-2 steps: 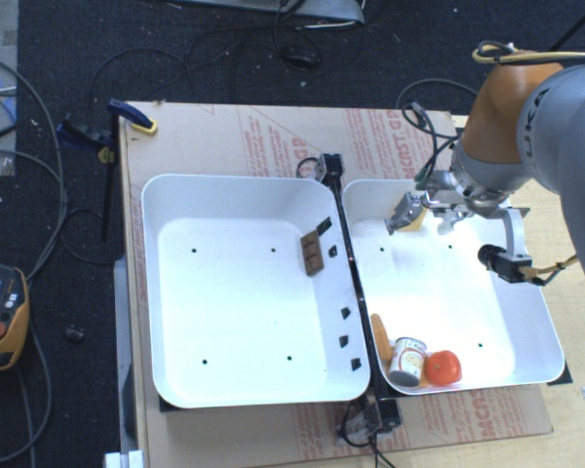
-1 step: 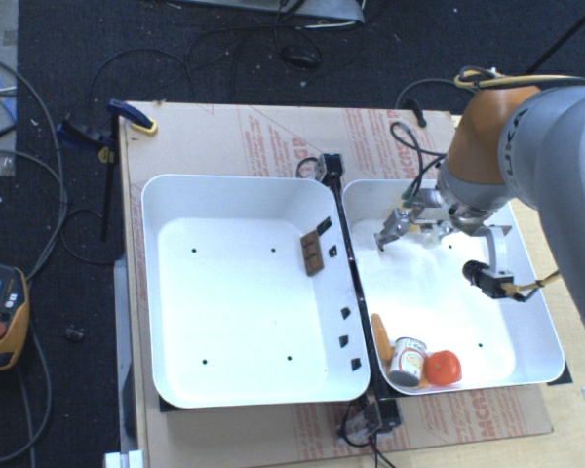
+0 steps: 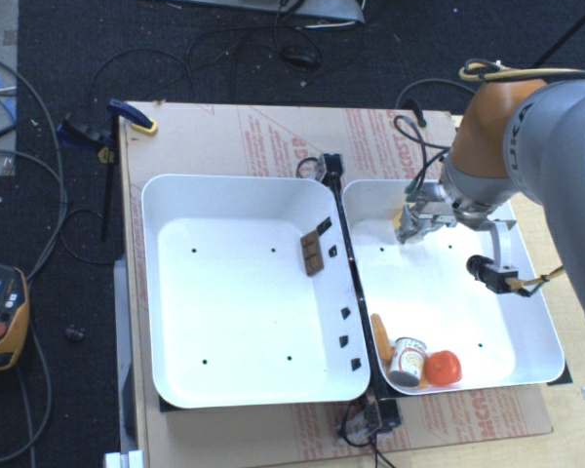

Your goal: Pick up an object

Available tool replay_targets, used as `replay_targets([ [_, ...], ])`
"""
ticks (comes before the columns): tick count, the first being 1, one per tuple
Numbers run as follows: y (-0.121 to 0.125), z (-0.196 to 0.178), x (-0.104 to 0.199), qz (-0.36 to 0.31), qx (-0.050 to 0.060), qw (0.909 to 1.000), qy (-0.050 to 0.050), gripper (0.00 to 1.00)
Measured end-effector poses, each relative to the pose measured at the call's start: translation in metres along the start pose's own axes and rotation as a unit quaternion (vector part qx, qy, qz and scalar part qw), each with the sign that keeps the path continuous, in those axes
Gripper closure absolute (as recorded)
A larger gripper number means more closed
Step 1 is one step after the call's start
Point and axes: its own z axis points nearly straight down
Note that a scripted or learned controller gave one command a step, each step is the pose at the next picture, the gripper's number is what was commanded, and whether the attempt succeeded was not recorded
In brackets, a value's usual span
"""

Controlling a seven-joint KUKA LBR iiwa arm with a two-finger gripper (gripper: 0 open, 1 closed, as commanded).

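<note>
Near right bin's front wall, carrot point(image 3: 380, 336) lengthwise front-to-back

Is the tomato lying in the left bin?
No, the tomato lies in the right bin, at its near edge beside a small can.

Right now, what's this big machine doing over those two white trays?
A grey robot arm with an orange band hangs over the right white bin, its gripper near the far end. A small red ball, a tin can and an orange stick lie untouched in the near corner. A brown block lies in the left white bin.
</note>
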Motion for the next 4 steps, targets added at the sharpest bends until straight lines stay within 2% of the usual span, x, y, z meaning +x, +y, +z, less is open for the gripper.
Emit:
replay_targets([
  [1, 0.002, -0.045, 0.007, 0.000, -0.001, 1.0000, 0.000, 1.00],
  [3, 0.008, -0.158, 0.017, 0.000, -0.002, 1.0000, 0.000, 1.00],
  [4, -0.016, -0.157, 0.053, -0.001, 0.000, 1.0000, 0.000, 1.00],
])
